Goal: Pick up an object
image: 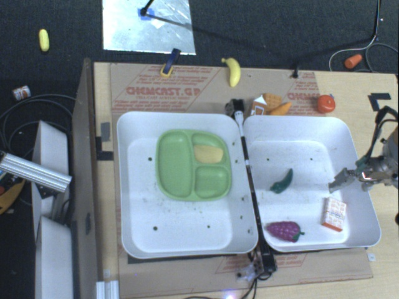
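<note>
The hand (344,178) hovers at the right bin's (312,126) right edge; its grip state cannot be told. A small box (333,214) lies just near of it.

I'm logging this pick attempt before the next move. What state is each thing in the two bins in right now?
green divided plate: flat in the left bin, a yellow piece in its upper right compartment.
green pepper: loose on the right bin's floor.
purple grapes: lying near the right bin's front wall.
small box: lying in the right bin, below the gripper.
gripper: over the right bin, holding nothing visible.
</note>
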Controlling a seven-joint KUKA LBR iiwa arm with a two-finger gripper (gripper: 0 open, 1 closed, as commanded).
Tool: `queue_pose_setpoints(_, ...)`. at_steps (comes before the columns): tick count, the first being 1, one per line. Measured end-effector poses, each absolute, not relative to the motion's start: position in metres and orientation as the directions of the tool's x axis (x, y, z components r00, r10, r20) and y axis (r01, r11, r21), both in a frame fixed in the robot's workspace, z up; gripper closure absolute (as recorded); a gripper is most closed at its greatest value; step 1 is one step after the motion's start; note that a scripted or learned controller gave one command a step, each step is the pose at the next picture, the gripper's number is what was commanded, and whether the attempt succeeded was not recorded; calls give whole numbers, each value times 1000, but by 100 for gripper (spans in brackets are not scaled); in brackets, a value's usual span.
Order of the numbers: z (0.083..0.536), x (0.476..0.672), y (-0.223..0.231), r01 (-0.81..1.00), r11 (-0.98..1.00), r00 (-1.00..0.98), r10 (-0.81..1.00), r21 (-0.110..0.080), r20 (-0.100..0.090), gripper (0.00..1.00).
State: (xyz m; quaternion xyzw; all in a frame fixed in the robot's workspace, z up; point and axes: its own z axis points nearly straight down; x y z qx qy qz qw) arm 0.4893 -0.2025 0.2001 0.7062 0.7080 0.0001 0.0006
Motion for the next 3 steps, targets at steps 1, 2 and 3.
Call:
queue_pose_setpoints(1,130,501,-144,1000,9,-9,1000,-4,5,0)
queue_pose_setpoints(2,118,549,-86,1000,11,-11,1000,4,2,0)
queue_pose_setpoints(3,129,547,-90,1000,5,-5,1000,4,0,100)
